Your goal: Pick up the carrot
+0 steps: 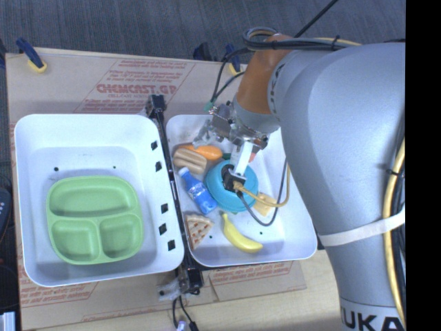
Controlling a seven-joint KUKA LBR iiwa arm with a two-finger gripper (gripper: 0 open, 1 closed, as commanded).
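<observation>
Gripper [219, 131] poised right beside the carrot [208, 152]
Spread or pressed together: cannot tell; bread roll [189, 159] touching carrot's left; blue bowl [220, 187] just below carrot

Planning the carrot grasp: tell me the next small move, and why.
Probably slide the gripper a little toward the view's left and lower it. The carrot lies just beside it in the right bin, touching the bread roll, and it is not yet held. The gripper looks off-centre from the carrot.
</observation>
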